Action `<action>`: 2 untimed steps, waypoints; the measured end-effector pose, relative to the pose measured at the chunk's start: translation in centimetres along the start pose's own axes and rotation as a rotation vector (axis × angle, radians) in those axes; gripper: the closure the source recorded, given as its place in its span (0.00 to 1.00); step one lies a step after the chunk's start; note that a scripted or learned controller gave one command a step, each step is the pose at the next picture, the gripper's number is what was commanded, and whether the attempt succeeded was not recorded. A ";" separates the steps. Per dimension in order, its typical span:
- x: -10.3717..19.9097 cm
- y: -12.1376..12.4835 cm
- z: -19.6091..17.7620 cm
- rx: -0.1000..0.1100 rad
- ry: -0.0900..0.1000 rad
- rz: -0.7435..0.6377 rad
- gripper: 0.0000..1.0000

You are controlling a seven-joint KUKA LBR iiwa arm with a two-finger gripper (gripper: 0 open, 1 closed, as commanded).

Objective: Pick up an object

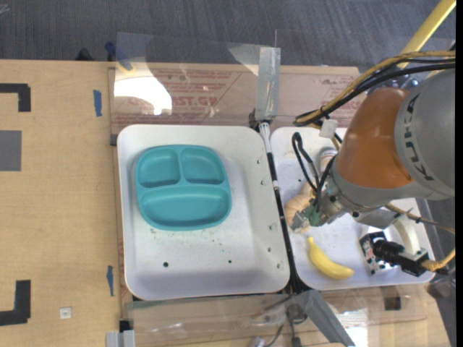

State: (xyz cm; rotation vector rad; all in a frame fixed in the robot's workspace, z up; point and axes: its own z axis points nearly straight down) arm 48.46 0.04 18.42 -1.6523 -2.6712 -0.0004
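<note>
A: Tool?
B: Tool (312, 214) sits low in the right bin (354, 236), under the arm's orange band. Spread or pressed together, can't tell.
A: Objects?
B: Banana (329, 260) lies in the same bin, just below the tool in view, apart from it. Pale tan object (296, 210) is right at the tool's left in view. Teal divided plate (184, 186) sits in the left bin (202, 262).

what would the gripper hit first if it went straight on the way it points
Most likely the pale tan object just beyond the gripper, by the left wall of the right bin; depth is unclear.
</note>
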 end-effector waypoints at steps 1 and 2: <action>2.2 0.5 0.0 0.000 -0.001 0.462 1.00; 8.0 3.3 0.1 0.003 0.000 0.902 1.00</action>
